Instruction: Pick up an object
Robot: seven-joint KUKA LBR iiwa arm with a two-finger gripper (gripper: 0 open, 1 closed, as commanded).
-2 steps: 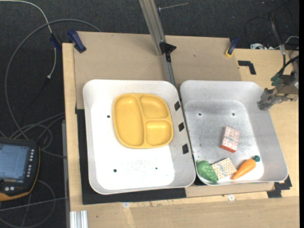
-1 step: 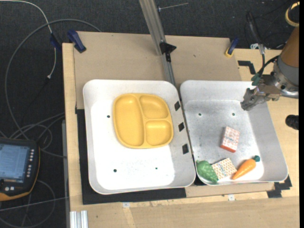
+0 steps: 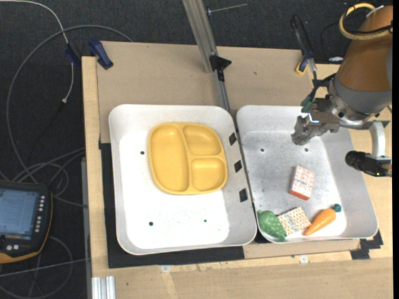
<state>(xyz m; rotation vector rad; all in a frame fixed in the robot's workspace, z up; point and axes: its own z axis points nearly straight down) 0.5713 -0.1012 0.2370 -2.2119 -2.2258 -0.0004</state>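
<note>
On the far left, off the worktop, a handheld screen with cables on dark carpet; no part in the job. Next, the left bin, carrying a yellow divided plate with three hollows, nothing lying in them. Blue clamps at the worktop's back edge and a metal pole slanting down to the seam between the bins.

Then the right bin, where all the pickable things lie, bunched toward its near edge: a green leafy vegetable toy at the near-left corner, touching a small patterned box beside it; a toy carrot just to the right of that box, tip pointing toward it; and an orange-and-white carton a little farther back, standing apart from the rest.

Above the bin's far part, the claw, hanging from the grey and orange arm, well apart from every item. Nothing seen between its tips; whether wide or narrow, cannot tell from this slant.

Judged from this: nothing picked yet, all four things resting on the bin floor. Left to do: choosing one, likely the carton as the nearest and most isolated, moving over it, descending, closing, lifting. Practically the whole task remaining.
</note>
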